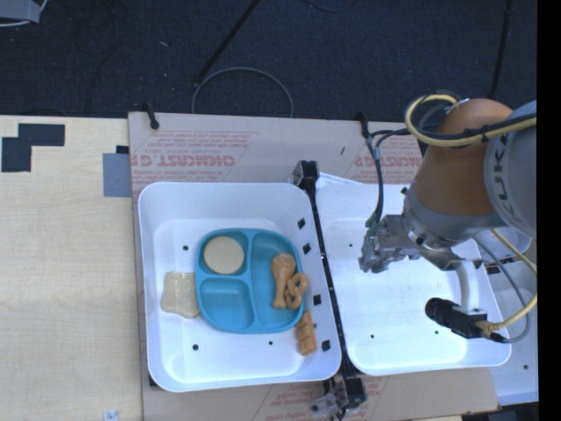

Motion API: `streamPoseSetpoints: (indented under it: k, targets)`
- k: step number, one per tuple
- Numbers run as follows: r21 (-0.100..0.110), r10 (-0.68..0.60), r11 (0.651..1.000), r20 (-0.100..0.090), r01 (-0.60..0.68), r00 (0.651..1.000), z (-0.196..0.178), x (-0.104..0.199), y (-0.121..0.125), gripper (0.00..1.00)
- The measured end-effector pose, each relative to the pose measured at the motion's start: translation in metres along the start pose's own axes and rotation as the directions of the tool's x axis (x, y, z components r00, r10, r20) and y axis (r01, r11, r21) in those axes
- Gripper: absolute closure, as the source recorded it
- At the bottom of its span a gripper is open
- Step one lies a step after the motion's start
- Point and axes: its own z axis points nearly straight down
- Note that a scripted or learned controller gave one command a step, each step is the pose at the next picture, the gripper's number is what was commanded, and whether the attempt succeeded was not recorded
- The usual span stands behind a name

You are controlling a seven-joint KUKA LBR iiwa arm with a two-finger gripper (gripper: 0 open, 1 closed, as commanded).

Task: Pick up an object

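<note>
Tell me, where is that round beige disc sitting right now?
The round beige disc lies in the upper-left compartment of the blue divided tray, inside the left white bin, left of the pretzel-shaped piece.

In the left bin (153,235), most of the floor is taken up by a blue divided tray (250,310). A pale flat piece (181,294) is pressed against the tray's left edge, and a tan piece (305,332) is wedged near the divider (317,261) between the bins. Open floor is left along the left bin's top and bottom walls. The right bin's (394,349) floor is overhung by the arm (456,182) and a black part (451,316) near its right edge.
</note>
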Motion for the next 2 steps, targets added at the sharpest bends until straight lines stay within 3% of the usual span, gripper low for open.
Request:
streamPoseSetpoints:
  k: [2]
  targets:
    - [0.001, 0.000, 1.000, 0.001, 0.000, 1.000, 0.003, 0.101, 0.015, 1.00]
